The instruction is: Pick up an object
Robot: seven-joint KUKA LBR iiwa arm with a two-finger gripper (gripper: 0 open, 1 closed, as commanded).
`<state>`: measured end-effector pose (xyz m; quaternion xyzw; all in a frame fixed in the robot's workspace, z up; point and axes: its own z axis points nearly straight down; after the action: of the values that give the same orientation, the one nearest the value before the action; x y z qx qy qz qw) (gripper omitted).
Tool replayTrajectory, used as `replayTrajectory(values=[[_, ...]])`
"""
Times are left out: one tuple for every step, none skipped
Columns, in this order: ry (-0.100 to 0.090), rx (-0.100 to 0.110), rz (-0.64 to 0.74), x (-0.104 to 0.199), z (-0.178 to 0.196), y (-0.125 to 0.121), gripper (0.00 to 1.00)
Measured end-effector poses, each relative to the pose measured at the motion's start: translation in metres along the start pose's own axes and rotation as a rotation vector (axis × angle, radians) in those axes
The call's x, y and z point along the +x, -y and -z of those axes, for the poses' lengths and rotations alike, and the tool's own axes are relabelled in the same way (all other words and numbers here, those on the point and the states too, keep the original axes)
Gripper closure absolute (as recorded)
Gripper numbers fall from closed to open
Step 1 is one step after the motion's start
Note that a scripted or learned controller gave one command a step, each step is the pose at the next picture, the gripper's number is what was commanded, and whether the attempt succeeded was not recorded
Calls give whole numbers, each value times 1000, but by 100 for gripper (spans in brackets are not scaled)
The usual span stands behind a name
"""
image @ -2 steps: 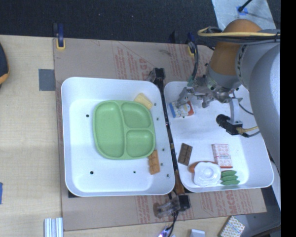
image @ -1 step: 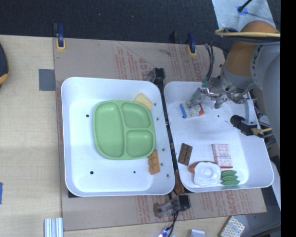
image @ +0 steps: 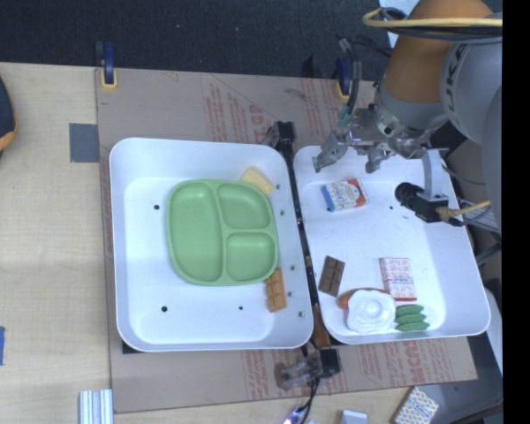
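1. Camera view: my gripper hangs over the far edge of the right bin, fingers spread open, nothing between them.
2. Just below it in the right bin lies a small white packet with blue and red print; the writing is too small to read.
3. Near corner of the same bin: a brown bar, a red-and-white packet with unreadable text, a white round lid and a green pod piece, clustered close.
4. Left bin: green divided plate, a yellow block touching its far rim, an orange-brown cracker at its near rim.
5. The cardboard under the bins on the counter carries faint red print, illegible.
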<state>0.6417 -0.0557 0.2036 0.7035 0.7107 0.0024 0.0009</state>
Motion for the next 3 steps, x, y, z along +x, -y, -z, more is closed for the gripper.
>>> replayTrajectory(values=[[4,6,-10,-42,-15,-14,0],[3,7,-6,-26,-11,-14,0],[4,12,-9,-61,-52,-13,0]])
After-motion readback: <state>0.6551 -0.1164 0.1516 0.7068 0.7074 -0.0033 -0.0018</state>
